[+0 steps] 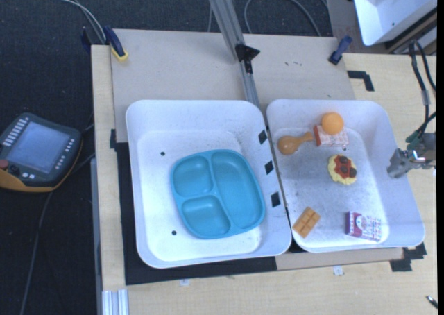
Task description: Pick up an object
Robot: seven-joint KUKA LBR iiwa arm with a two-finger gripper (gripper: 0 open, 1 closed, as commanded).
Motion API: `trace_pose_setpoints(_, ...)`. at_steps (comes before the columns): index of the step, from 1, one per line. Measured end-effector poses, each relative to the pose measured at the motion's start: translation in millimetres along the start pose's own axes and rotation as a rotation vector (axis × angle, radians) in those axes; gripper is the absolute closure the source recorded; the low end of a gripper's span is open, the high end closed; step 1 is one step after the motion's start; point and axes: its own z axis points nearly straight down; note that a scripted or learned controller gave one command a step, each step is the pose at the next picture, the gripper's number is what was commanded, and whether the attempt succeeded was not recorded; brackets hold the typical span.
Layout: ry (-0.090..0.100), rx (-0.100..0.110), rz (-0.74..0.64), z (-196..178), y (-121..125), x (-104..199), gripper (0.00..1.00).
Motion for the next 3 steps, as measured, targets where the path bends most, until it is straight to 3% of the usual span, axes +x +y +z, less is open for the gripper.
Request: trace_pose_setpoints(3, 0.006, 0.008, -0.005, -17, -7, 161, 1.00)
